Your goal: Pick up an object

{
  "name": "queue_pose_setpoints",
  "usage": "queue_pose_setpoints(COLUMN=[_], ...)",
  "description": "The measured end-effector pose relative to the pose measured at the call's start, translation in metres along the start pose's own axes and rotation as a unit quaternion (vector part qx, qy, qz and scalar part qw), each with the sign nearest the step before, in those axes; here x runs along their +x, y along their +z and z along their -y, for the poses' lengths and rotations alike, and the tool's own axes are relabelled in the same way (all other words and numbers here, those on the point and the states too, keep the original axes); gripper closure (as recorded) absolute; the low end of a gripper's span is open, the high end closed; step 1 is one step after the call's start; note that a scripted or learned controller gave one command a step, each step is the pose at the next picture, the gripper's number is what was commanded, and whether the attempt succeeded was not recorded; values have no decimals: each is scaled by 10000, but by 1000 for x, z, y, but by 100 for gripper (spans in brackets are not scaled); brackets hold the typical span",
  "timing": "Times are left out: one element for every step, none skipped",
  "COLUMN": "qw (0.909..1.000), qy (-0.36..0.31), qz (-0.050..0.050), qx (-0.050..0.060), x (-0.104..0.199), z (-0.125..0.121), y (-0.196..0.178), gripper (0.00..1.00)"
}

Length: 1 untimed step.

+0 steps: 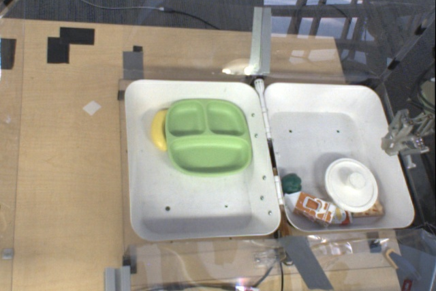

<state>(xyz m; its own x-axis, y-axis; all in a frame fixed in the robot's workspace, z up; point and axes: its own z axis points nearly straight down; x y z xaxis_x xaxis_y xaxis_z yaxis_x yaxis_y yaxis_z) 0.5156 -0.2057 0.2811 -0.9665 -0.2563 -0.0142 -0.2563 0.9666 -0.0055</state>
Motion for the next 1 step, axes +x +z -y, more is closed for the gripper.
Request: queue_pose_setpoints(qw=[9994], qy=[-358], qz=[-29], qx=[-15], x=[-39], z=[-1], y=[-3], gripper=[100])
